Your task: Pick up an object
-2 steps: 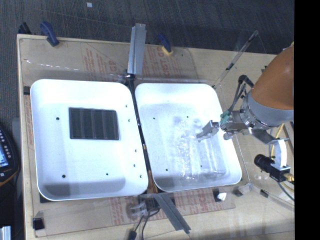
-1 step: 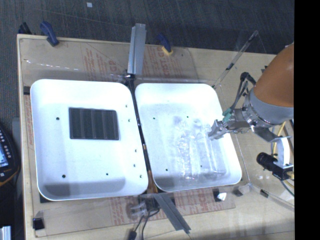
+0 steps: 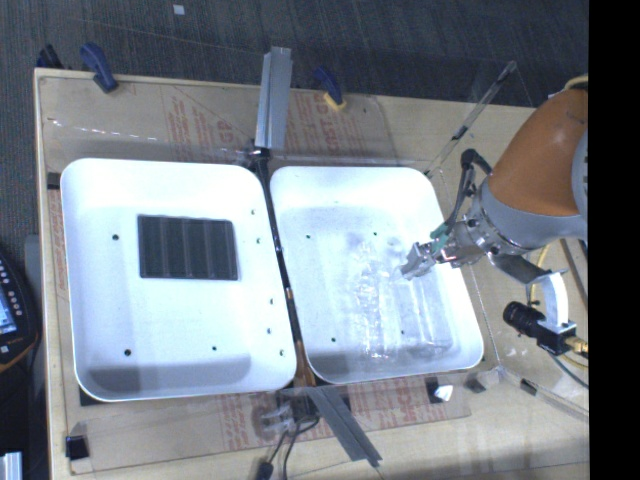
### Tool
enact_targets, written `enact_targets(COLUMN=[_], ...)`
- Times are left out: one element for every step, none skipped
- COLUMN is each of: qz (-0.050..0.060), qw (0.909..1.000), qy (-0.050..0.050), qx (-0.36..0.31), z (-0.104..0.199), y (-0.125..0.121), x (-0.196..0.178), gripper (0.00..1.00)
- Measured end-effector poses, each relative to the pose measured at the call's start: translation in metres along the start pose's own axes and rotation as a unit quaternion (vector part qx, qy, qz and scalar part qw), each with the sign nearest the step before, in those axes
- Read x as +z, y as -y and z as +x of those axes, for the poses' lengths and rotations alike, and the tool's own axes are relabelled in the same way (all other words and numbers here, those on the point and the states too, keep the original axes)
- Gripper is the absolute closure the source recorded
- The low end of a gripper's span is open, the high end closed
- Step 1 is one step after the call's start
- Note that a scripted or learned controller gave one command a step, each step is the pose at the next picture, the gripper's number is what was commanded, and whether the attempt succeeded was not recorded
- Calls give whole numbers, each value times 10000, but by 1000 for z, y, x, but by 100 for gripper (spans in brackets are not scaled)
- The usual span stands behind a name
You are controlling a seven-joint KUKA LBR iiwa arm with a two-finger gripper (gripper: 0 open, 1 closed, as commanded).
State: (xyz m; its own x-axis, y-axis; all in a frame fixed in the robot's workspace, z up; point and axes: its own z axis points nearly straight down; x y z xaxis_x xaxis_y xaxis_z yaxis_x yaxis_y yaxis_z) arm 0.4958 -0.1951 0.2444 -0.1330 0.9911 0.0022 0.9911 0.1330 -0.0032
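The clear plastic thing [image 3: 385, 298] lying in the right bin [image 3: 300, 198] looks light, thin and slippery, so grab its crinkly middle, and I cannot tell what the gripper [image 3: 418, 260] above it is doing.

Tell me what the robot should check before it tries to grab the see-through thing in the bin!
1. Is there something to pick? A clear plastic object lies in the right bin: ok.
2. Is the gripper over that bin? It sits above the object's upper right part: ok.
3. Are the jaws open enough? Too small and blurred to see: cannot tell.
4. Is the object already held? Nothing shows between the jaws: not ok yet.
5. Can the object's edges be made out? It is see-through and faint against the white: cannot tell.
6. Is the dark ribbed block out of the way? It lies in the left bin: ok.
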Motion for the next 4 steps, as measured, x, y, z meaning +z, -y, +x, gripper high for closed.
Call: enact_targets(qz=[-5,-8,-90,-11], qw=[9999,9985,9999,9983], qy=[14,13,47,9], qx=[164,556,15,581], z=[-18,-24,-12,-13], y=[-30,-64,-59,-64], x=[20,21,112,24], gripper=[100,100,100,100])
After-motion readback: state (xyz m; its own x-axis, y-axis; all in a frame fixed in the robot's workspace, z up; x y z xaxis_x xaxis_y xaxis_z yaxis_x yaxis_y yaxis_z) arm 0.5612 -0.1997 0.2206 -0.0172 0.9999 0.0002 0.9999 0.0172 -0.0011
